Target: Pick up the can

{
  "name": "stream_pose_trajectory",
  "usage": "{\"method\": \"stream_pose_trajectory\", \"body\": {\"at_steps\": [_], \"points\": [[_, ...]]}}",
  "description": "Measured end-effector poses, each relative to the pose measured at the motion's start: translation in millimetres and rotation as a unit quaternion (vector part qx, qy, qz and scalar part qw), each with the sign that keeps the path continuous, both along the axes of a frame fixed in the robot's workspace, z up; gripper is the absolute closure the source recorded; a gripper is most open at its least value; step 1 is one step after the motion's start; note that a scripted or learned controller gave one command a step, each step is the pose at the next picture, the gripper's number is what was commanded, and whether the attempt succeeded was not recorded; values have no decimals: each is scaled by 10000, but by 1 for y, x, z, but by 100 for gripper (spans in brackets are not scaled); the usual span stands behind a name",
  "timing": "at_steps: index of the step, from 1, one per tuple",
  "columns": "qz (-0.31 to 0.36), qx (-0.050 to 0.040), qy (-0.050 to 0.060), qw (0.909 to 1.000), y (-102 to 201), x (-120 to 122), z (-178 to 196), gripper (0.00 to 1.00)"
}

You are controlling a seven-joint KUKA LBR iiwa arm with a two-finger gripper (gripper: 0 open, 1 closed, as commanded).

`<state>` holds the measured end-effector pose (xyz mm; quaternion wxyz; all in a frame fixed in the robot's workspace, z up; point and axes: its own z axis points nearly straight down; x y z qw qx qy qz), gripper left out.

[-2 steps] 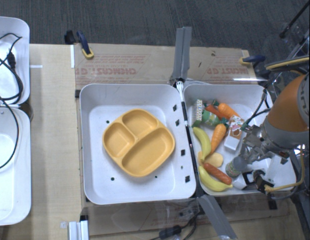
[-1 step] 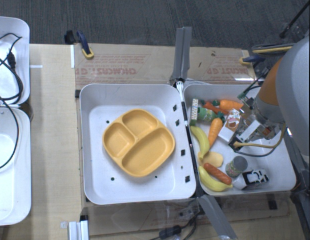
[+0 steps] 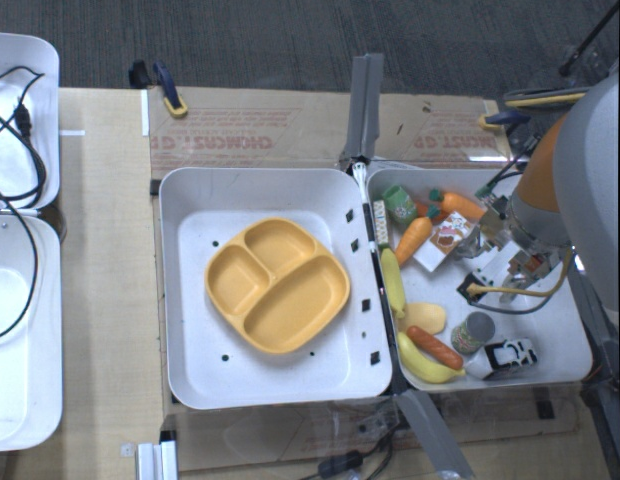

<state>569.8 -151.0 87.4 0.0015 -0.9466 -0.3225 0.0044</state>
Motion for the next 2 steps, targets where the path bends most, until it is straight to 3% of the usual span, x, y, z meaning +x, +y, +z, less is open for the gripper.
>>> {"method": "stream_pose_trajectory", "body": {"at_steps": [1,2], "points": [[-628,-13,-5,9980,-32,-26,170,0],[172,8,-6,9999,-49,-63,18,0]]}}
